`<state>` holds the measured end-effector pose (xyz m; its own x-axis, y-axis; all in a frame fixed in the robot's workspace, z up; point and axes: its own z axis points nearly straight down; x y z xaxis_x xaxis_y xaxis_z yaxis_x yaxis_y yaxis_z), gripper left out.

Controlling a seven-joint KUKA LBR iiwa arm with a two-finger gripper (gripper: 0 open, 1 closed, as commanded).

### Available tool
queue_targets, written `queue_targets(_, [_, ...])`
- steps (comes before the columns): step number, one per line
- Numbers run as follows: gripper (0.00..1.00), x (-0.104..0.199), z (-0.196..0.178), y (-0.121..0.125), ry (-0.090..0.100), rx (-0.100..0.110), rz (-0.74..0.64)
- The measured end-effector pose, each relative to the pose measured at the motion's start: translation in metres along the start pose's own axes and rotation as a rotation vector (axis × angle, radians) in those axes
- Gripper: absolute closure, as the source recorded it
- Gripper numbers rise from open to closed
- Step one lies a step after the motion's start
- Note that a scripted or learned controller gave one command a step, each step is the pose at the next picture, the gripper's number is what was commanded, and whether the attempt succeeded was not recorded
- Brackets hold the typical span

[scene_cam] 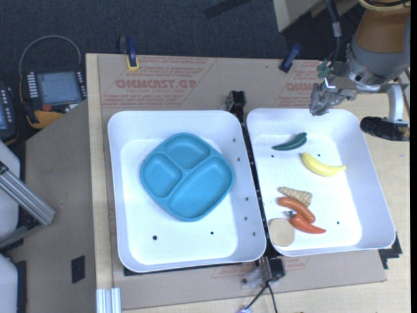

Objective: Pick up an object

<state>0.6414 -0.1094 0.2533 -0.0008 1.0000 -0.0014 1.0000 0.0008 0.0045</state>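
Observation:
The right bin [371, 194] holds several toy foods: a dark green pepper [290, 142], a yellow banana [322, 165], a tan waffle piece [295, 193], an orange-red sausage [296, 207], a red chili [306, 224] and a beige round cookie [282, 232]. My gripper [320, 105] hangs above the far rim of that bin, up and to the right of the green pepper. Nothing shows between its fingers.
The left bin [127, 175] carries a blue divided plate [187, 175]. A black clamp [236, 100] sits between the bins at the far side. Cardboard [189, 80] lies under both bins.

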Motion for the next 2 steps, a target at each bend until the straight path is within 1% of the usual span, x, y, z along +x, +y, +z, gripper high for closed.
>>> queue_targets(1, [1.00, 0.059, 0.001, -0.001, 0.003, 0.006, -0.005])
queue_targets(2, [1.00, 0.104, 0.002, -0.007, 0.003, 0.007, -0.005])
